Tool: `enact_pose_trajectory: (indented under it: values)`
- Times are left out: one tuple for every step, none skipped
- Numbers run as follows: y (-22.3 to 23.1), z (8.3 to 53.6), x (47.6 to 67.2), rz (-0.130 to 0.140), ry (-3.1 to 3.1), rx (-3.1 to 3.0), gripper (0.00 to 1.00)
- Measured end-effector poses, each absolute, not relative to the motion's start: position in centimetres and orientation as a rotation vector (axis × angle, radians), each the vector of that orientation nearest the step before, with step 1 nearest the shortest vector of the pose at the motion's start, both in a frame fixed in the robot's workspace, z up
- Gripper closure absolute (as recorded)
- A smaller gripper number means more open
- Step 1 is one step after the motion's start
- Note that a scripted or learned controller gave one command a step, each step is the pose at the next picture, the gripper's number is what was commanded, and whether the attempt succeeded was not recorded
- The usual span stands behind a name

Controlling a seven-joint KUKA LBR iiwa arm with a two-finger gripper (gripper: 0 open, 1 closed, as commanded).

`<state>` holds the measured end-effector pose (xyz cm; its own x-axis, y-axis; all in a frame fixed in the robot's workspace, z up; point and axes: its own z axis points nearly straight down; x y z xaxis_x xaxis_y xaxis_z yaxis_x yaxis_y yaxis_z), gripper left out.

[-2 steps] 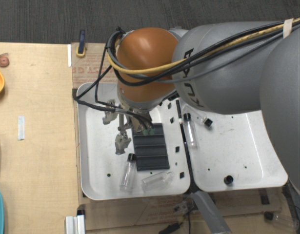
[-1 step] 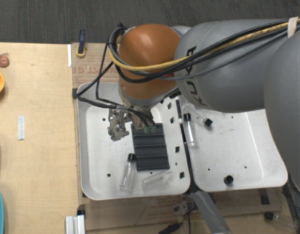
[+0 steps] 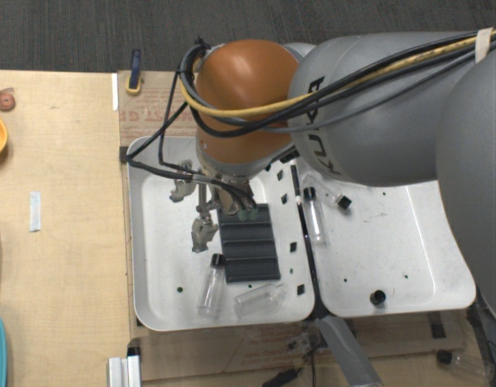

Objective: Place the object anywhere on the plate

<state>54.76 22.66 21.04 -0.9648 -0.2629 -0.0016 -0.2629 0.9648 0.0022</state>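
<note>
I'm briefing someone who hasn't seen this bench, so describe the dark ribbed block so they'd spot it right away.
Start at the left shallow white bin of the two. Near its middle, just below the arm's orange band, lies the dark grey ribbed rectangular block. The clear plastic pieces beside it are see-through; it alone is dark, opaque and ridged.

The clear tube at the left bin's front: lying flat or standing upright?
Lying flat. The clear tube shows its whole length along the floor of the left bin, beside the dark ribbed block.

My arm (image 3: pixel 377 111) reaches in from the right, orange band (image 3: pixel 243 95) up top. My gripper (image 3: pixel 223 212) points down, left of centre.
</note>
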Motion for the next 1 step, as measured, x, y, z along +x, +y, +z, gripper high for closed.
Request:
enact_pose_trajectory:
  values:
    - [22.83, 20.48, 60.58, 0.004, 2.626, -1.718, 0.0]
